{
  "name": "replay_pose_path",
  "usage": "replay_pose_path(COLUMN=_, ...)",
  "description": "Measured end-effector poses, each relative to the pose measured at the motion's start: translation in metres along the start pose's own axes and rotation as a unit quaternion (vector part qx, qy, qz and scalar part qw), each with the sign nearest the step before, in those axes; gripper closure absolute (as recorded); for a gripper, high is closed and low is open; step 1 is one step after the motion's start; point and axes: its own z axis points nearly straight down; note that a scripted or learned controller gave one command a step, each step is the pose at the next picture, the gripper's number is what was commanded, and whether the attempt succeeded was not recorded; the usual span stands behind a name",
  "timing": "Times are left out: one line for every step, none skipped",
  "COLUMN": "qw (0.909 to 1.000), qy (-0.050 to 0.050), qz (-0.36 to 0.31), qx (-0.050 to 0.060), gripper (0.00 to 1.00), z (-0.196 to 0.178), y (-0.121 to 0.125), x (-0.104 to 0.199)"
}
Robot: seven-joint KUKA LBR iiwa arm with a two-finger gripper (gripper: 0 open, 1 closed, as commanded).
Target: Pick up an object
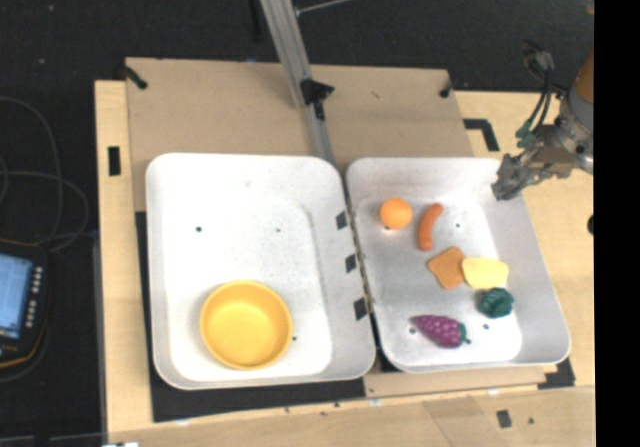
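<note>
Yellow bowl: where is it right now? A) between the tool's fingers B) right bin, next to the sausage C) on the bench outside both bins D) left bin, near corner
D: the yellow bowl sits in the left bin, toward its near edge, while the sausage and the other small items lie in the right bin.

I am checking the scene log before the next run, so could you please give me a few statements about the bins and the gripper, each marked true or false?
1. The yellow bowl sits in the left bin. True.
2. The orange ball lies in the left bin. False: it lies in the right bin.
3. The gripper hangs at the right bin's upper right corner. True.
4. The purple grapes lie between the gripper's fingers. False: they lie on the bin floor, well apart from it.
</note>
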Motion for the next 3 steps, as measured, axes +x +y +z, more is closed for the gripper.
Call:
replay_pose_path(qw=1.0, qy=0.001, qz=-0.001, qx=0.001, gripper=1.0, z=0.011, y=0.003, x=0.06)
replay_pose_path(qw=1.0, qy=0.001, qz=-0.002, qx=0.001, gripper=1.0, z=0.019, y=0.008, x=0.121)
replay_pose_path(qw=1.0, qy=0.001, qz=-0.002, qx=0.001, gripper=1.0, z=0.014, y=0.007, x=0.174)
